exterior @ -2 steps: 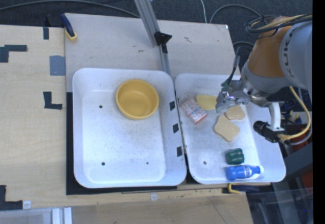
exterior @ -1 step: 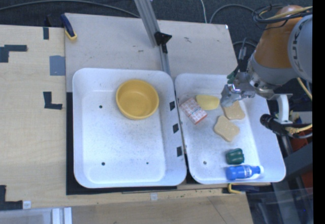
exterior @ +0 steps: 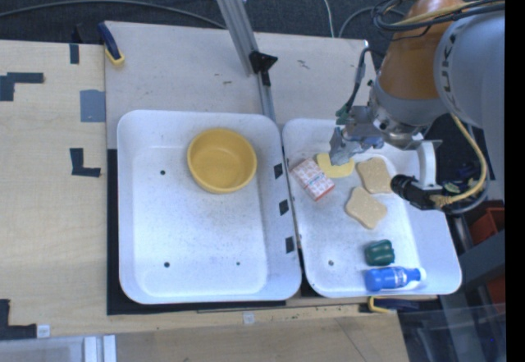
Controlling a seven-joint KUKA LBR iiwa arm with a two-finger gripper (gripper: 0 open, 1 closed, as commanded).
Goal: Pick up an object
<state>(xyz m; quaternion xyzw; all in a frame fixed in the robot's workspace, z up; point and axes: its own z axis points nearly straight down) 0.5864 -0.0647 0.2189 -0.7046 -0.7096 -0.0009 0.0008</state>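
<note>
gripper (exterior: 348, 148) | right bin (exterior: 426, 225) | yellow piece (exterior: 335, 165) touching just below

bowl (exterior: 221, 159) in left bin (exterior: 139, 213), bottle (exterior: 392, 277) in right bin (exterior: 435, 258)

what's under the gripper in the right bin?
A flat yellow piece lies directly below the gripper; its upper part is covered by the gripper, so contact can't be judged.

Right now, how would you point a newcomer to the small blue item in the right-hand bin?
Start at the right bin, the one the arm reaches over, and go to its near edge, by the corner farthest from the yellow bowl. The blue bottle lies on its side there, just below a small dark green object. Nothing else in that bin is blue.
</note>
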